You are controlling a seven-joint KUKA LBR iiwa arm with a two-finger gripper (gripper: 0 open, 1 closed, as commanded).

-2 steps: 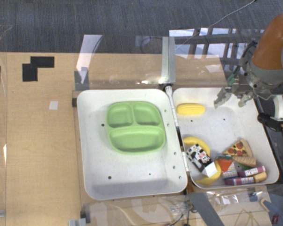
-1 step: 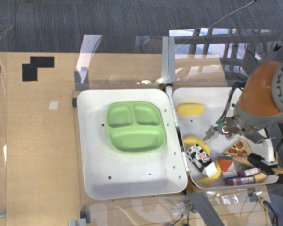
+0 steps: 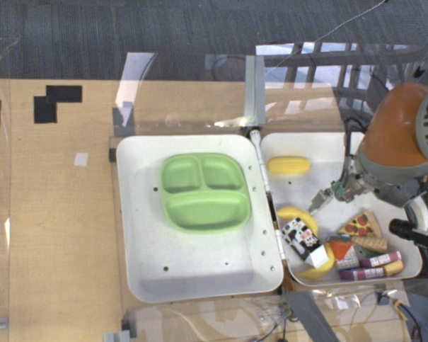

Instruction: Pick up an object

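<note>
- Nearest the camera, purple markers lie along the right bin's near wall.
- Just beyond, the hand hovers, fingers parted and holding nothing.
- Below-left of it lies a banana; farther off, a lemon.

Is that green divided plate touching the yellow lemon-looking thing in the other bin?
Apart. The camera view shows the green plate in the left bin and the yellow lemon in the right bin, with bare white floor and the bins' dividing rims between them.
</note>
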